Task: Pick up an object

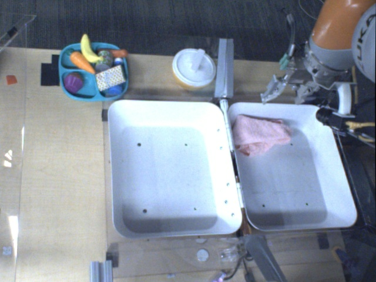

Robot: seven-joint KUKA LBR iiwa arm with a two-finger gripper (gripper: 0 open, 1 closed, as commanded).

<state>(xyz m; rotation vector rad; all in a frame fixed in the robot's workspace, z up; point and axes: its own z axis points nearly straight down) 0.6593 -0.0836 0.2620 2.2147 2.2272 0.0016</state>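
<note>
A crumpled pink cloth (260, 134) lies in the right bin (305, 204), in its far left corner near the divider. My gripper (286, 92) hangs over the bench just beyond the right bin's far rim, to the right of and beyond the cloth. Its two fingers (271, 91) are spread open with nothing between them. The arm's orange band (338, 10) rises at the top right.
The left bin (126, 216) sits beside the right one. A blue divided tray (64, 69) of toy food stands at the far left of the bench. A yellow bowl with a white lid (194, 68) and a grey metal post (223, 69) stand behind the bins.
</note>
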